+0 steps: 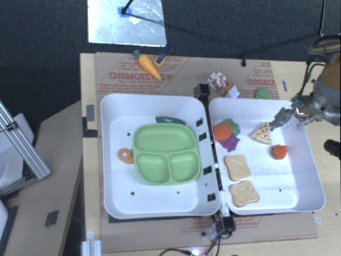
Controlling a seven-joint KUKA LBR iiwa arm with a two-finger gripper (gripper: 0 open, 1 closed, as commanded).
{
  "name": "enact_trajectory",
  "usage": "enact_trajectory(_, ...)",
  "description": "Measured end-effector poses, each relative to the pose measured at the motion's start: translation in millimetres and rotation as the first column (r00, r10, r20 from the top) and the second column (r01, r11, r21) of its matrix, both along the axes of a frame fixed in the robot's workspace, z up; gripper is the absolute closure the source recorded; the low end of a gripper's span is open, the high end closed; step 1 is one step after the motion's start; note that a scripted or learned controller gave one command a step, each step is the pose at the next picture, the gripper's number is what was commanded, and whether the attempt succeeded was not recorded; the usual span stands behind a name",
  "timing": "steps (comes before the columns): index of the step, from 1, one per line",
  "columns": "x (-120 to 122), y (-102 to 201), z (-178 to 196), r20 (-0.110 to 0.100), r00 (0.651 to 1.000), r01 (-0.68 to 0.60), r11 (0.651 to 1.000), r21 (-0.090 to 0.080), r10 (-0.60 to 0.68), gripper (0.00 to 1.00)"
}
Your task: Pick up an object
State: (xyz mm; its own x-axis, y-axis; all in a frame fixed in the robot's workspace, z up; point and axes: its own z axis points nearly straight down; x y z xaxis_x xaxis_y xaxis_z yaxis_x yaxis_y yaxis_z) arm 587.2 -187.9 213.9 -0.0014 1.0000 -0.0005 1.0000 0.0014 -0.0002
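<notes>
Dark carpet surrounds your counter (pixel 90 137); cardboard under two white bins. Left bin (pixel 114 196) holds a green tray (pixel 162 153). Right bin (pixel 303 191) holds pizza slice (pixel 262 134), tomato (pixel 279 152), two toasts. Gripper (pixel 279 119) hovers just beside the pizza slice, jaws released, grasping nothing.

Arm (pixel 326 92) enters from bench's right edge, wrist angled down-left. Gripper (pixel 277 122) sits low over right bin's upper right corner area, tips pointing left. Nothing visible betw. fingers; finger gap too small to judge.
</notes>
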Motion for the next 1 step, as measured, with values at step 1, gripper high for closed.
enact_trajectory(1,-3.5,4.7,-58.1,0.002,1.000,0.000,1.000,0.000,0.000,0.00)
